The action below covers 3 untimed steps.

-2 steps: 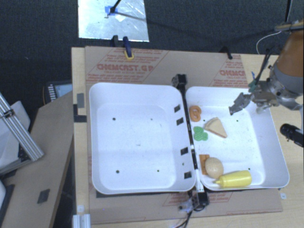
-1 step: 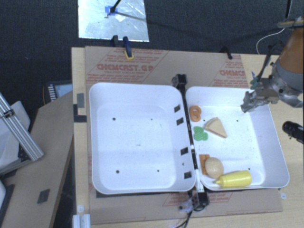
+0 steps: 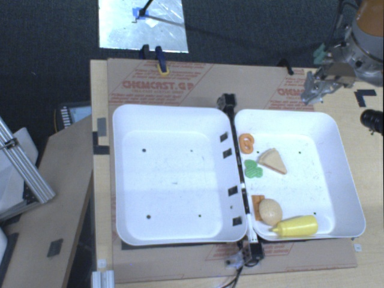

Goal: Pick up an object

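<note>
Camera view, pincer: you find the pincer (image 3: 313,92) at the upper right, above the far rim of the right bin (image 3: 345,161), hanging from the grey arm (image 3: 366,35) with its orange band.
Camera view, pincer state: you cannot tell how wide it stands, as the tip is small and blurred; nothing is seen between its tips, so take it as carrying nothing.
Camera view, candidates: all the things lie in the right bin, crowded toward its left wall beside the divider.
Camera view, nearest things: the orange ring (image 3: 246,142) and the tan wedge (image 3: 273,161) lie closest to the pincer, with the green piece (image 3: 254,170) just beside the wedge.
Camera view, farther things: the beige ball (image 3: 270,210) rests against a small orange block (image 3: 258,204), and the yellow bottle (image 3: 296,225) lies touching the ball along the near wall.
Camera view, direction: from the pincer every thing lies down and to the left in this view, so you should expect a move inward over the bin floor and then a descent.
Camera view, long axis: the yellow bottle lies nearly parallel to the near wall, its narrow tip pointing left toward the ball; the wedge's point aims up and left.
Camera view, judgement: the wedge looks the freest target, with bare floor on its right; the bottle is hemmed by the wall and the ball.
Camera view, left bin (image 3: 174,173): it sits just beside the right bin on the tabletop (image 3: 180,80), well apart from the pincer.
</note>
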Tool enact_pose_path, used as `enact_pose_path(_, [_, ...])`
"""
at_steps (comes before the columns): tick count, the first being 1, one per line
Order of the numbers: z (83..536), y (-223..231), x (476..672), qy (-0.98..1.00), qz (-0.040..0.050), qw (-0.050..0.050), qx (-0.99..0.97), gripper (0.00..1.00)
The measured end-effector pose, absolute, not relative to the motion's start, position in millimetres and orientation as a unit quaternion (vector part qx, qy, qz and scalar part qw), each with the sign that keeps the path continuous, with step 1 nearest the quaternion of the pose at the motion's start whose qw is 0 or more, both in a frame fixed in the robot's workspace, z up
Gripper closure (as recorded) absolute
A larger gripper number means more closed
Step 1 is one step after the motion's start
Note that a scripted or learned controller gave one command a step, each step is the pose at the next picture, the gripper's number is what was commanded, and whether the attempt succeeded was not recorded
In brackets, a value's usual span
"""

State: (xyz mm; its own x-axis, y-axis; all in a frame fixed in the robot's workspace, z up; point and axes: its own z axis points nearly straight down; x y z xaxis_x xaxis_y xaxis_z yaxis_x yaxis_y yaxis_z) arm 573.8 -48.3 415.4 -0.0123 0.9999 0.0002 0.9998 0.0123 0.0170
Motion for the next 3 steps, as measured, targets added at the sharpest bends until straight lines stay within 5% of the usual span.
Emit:
enact_pose_path(2, [505, 122, 540.8, 0.710, 0.0032, 0.001, 0.704, 1.00])
enact_pose_path(3, [503, 194, 533.2, 0.711, 0.0019, 0.000, 0.704, 1.00])
